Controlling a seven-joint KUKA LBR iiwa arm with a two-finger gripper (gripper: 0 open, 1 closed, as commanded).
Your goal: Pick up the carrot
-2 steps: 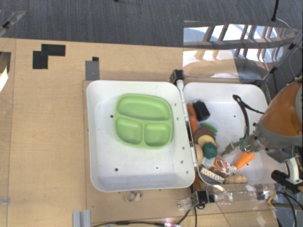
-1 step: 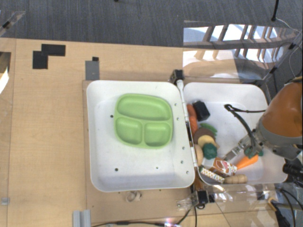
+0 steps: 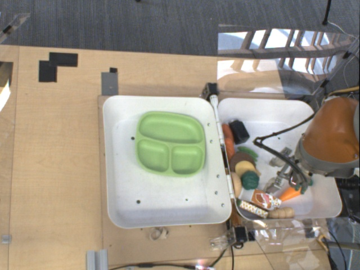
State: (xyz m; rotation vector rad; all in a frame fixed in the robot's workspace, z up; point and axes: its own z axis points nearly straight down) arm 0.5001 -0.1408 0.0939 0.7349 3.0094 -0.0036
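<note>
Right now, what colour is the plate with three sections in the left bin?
The plate is light green, seen clearly in the camera view.

Pale wooden bench (image 3: 56,167), two white bins, left bin (image 3: 121,151), right bin (image 3: 270,114)

Arm and gripper, 1 unit

Grey arm (image 3: 332,136) with orange band entered from the right, wrist angled down and leftward; 2-finger gripper (image 3: 281,183) sat low, finger spacing unclear.

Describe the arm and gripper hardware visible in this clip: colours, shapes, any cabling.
The arm shows a rounded orange band over a grey collar. A thin black cable loops from it across the right bin. The gripper is small, silver-grey metal.
</note>
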